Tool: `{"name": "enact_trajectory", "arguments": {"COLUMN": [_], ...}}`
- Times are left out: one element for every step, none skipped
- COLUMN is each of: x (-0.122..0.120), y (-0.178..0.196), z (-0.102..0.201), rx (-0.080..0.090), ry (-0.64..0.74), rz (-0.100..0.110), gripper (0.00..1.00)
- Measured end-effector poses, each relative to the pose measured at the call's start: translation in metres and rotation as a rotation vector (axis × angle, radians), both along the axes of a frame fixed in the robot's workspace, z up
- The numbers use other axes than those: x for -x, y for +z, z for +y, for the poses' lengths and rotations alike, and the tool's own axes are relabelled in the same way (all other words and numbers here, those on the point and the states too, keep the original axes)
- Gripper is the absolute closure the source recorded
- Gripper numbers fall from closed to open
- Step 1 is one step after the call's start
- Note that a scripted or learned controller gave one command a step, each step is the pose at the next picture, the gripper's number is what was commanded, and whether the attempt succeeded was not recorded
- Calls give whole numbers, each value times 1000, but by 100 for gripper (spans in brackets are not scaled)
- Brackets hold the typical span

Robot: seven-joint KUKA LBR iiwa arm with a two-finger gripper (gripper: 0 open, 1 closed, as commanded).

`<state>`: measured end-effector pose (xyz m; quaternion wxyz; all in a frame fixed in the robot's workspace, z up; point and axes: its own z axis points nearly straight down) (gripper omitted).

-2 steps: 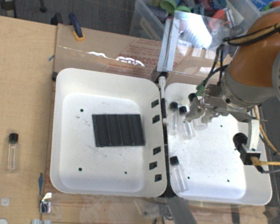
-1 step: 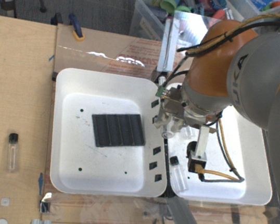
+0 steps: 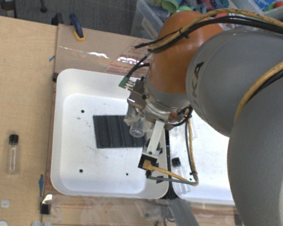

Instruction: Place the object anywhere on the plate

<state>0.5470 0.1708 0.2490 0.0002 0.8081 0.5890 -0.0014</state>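
The grey arm (image 3: 250, 100), its raised casing lettering too slanted to read, reached in from the right over the left white bin (image 3: 75, 91), with a tub of coloured toys (image 3: 201, 2) beyond the far edge. In that bin lay the dark ribbed plate (image 3: 112, 132), flat, with the gripper (image 3: 145, 137) at its right edge; whether it was clenched or released could not be told. A small black-capped vial (image 3: 13, 152), unlabelled, lay on the wooden bench well left of the bin.

two white bins (image 3: 67, 178), one dark ridged plate (image 3: 114, 131), one vial (image 3: 12, 153).
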Motion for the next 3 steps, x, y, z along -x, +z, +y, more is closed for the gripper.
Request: {"name": "enact_trajectory", "arguments": {"x": [34,68,67], "y": [4,-102,-22], "z": [52,52,53], "rx": [0,2,1], "ry": [137,-310,-159], "rz": [6,5,1], "gripper": [100,100,100]}}
